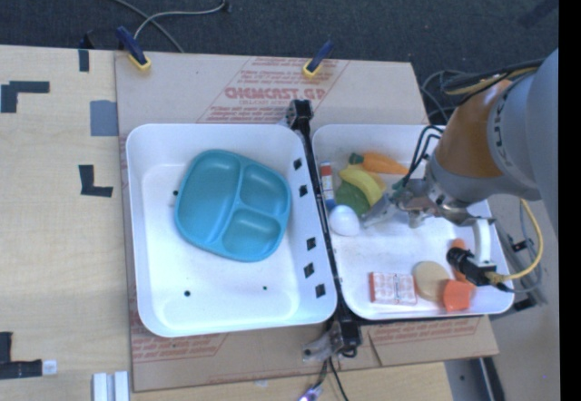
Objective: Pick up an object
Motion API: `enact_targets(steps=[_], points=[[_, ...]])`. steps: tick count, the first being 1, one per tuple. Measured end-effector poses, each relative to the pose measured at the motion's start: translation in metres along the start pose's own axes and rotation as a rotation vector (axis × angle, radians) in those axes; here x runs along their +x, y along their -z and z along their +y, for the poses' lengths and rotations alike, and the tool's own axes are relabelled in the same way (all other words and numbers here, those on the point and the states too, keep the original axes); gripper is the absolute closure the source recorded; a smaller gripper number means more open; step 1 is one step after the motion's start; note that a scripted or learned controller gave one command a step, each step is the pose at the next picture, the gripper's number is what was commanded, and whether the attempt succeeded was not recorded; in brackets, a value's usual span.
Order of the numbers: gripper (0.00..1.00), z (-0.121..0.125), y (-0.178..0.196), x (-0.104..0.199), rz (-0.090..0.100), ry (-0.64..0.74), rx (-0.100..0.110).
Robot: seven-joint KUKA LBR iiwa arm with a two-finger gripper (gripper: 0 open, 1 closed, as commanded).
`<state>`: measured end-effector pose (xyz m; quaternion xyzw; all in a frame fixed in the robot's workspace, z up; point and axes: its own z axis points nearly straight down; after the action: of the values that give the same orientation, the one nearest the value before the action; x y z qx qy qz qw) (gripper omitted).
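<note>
A: Where is the arm (495,141) right now?

B: It comes in from three o'clock, grey with the orange band, and bends down into the right bin (399,316). The end effector (379,211) sits low near the bin's middle, pointing toward nine o'clock.

A: Is it holding anything?

B: Nothing shows between its fingers. The metal tips look slightly parted, just beside the green object (353,198) and the white ball (344,221), though whether they touch either one I cannot tell.

A: What could be picked up in that bin?

B: At the bin's eleven o'clock corner there is a cluster: a yellow banana-shaped piece (362,181) lying over the green object, an orange carrot-like piece (383,163) just beyond it toward twelve, and the white ball at the cluster's six o'clock side, against the divider. A small striped tube (325,181) lies along the divider wall too.

A: And lower down?

B: Toward five o'clock in the bin: a small red-and-white packet (393,288) lying flat, a tan rounded piece (430,279) just beside it, and an orange block (457,296) touching that piece.

A: The left bin (145,236)?

B: It holds a blue divided plate (232,204), tilted, resting around its centre. Both bins sit on cardboard (263,91) clamped to the wooden surface (54,245).
</note>
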<state>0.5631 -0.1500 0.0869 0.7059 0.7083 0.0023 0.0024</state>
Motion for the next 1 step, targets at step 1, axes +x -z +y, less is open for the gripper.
enact_targets(steps=[1], points=[[0.00, 0.0404, -0.0009, 0.0434, -0.001, -0.001, 0.002]])
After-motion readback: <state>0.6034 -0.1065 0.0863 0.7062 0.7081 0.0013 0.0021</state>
